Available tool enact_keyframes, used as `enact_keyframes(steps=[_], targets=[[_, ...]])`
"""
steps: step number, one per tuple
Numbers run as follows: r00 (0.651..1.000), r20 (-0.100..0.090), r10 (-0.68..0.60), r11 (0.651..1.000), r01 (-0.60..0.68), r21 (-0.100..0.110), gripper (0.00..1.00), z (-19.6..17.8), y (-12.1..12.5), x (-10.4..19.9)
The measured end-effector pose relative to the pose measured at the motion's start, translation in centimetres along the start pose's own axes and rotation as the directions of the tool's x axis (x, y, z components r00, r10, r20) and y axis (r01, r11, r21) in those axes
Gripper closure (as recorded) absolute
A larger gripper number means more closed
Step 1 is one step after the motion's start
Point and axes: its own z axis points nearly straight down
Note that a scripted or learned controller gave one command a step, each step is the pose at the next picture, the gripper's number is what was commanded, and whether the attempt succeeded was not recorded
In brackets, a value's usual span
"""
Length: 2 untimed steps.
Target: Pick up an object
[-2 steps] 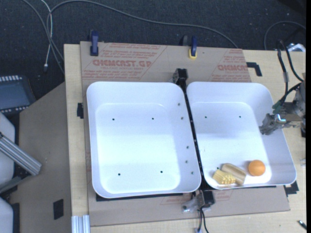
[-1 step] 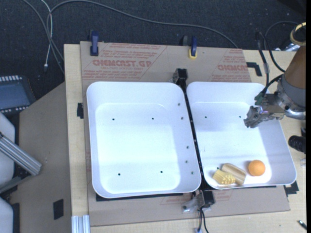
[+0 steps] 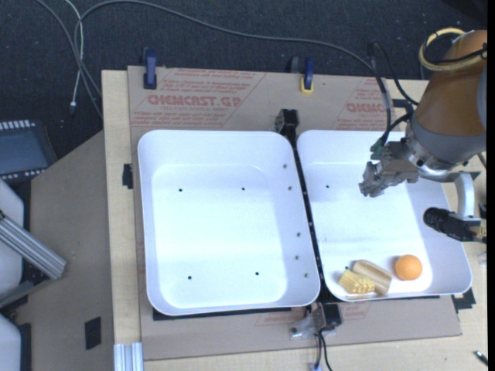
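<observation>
In the right bin [image 3: 340,230], near its front edge, lie an orange ball [image 3: 408,267], a tan bread-like piece [image 3: 373,271] and a yellow corn-like piece [image 3: 356,284] touching it. My gripper [image 3: 373,186] hangs over the bin's back half, well behind these objects. Nothing shows between its fingers, and whether they stand apart is too small to tell.
The left bin [image 3: 224,222] sits beside the right one, their rims meeting at the middle. A black clamp [image 3: 288,120] stands at the back between them. Cables trail across the dark floor behind the bench. A black fixture [image 3: 452,222] sticks in at the right bin's edge.
</observation>
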Motion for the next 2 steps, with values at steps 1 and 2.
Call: enact_keyframes(steps=[1, 2], targets=[[1.0, 0.0, -0.001, 1.0, 0.001, 0.0, 1.0, 0.9, 1.1, 4.8], [1.0, 0.0, 0.0, 1.0, 0.0, 0.0, 1.0, 1.2, 1.9, 9.4]])
